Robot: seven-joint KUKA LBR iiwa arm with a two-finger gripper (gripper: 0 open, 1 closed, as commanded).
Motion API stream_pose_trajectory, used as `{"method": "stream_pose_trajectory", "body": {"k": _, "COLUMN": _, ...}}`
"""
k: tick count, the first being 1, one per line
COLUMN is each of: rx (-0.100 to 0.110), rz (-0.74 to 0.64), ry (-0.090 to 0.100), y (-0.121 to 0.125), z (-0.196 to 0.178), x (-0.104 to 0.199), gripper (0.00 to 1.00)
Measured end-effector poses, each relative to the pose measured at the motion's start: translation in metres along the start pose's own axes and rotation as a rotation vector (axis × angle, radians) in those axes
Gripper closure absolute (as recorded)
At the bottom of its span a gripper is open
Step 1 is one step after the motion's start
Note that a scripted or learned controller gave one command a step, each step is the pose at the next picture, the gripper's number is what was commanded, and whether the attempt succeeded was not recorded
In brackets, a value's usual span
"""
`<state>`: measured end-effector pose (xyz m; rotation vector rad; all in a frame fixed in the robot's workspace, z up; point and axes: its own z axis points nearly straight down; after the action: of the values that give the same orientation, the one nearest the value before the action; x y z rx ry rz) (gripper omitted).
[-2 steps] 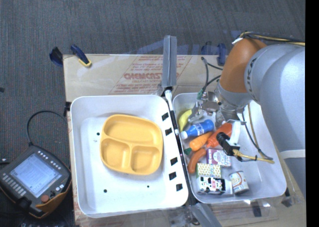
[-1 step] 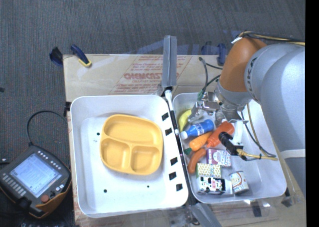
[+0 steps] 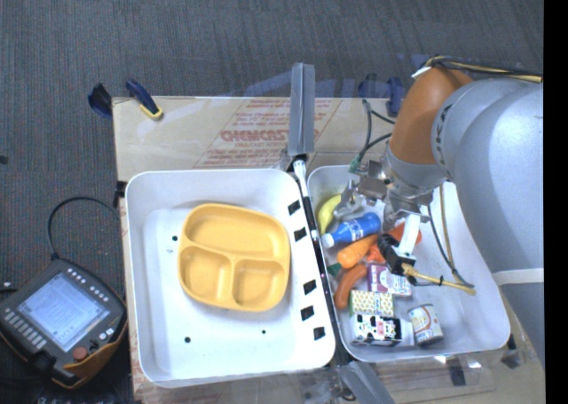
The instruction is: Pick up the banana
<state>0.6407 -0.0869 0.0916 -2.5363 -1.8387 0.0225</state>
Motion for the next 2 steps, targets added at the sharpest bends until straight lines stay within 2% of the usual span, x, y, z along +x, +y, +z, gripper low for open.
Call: {"method": "stream_pose_trajectory", "body": {"k": 2, "rx": 0.010, "rz": 0.159, "ry": 0.005, "y": -0.0035, "z": 0.0024, "x": 0.0003, "gripper": 0.00}}
